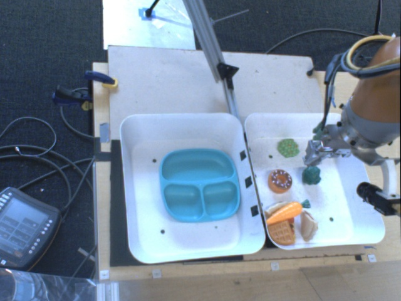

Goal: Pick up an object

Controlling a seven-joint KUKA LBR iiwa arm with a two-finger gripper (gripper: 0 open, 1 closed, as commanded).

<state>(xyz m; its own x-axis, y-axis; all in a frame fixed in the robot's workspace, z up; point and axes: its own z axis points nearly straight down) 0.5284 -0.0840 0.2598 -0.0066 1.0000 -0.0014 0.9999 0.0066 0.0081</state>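
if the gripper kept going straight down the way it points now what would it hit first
Most likely the dark green toy, which sits just below the gripper in the right bin. Depth is hard to judge from this slanted view, so it might land on the bin floor beside it.

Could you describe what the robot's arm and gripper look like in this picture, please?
The arm is bulky and rounded, grey with a broad orange band above the wrist. A yellow cable and dark cables loop over its top, and one dark cable runs down its side. The gripper is small, silvery metal. A black fitting sticks out below the arm.
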